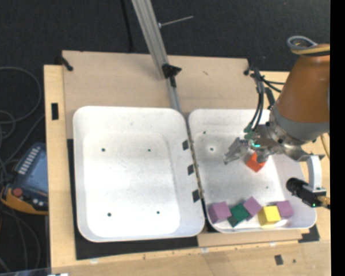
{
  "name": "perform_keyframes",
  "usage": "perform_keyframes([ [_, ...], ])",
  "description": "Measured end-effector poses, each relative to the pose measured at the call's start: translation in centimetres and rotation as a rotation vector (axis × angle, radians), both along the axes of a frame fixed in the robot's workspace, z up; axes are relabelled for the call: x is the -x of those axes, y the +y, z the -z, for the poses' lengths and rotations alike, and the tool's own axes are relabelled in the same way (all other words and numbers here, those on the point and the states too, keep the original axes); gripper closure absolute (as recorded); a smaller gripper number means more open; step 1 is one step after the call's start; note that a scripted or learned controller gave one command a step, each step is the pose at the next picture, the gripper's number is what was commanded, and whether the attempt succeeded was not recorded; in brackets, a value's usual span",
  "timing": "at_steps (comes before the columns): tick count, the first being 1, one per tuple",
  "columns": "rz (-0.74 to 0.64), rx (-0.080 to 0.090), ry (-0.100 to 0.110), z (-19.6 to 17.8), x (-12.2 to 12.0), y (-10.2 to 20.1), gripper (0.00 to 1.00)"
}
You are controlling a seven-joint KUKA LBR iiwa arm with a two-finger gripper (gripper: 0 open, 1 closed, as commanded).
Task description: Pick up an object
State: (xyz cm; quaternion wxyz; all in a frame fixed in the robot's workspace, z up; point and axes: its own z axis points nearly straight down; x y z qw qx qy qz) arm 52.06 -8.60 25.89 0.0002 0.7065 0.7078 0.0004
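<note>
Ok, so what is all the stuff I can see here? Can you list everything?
white bins: 2, white, side by side on the bench; left bin, right bin
purple blocks: 3, purple, near edge of the right bin
green block: 1, green, between two purple blocks
yellow block: 1, yellow, near edge of the right bin
orange-red block: 1, orange-red, right bin, just under the tool
metal pole: 1, grey, slanting behind the bins
handheld controller: 1, dark with orange, left of the bench
cables: several, black, on the floor at left
arm: 1, grey and orange, reaching in from the right
tool: 1, grey, over the right bin

Two bins (132, 117) side by side, blocks (250, 210) along right bin's (218, 119) near edge
</note>
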Motion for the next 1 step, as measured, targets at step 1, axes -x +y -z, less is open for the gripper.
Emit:
perform_keyframes([
  [1, 0.004, 0.002, 0.006, 11.75, -4.64, -5.10, 0.00],
])
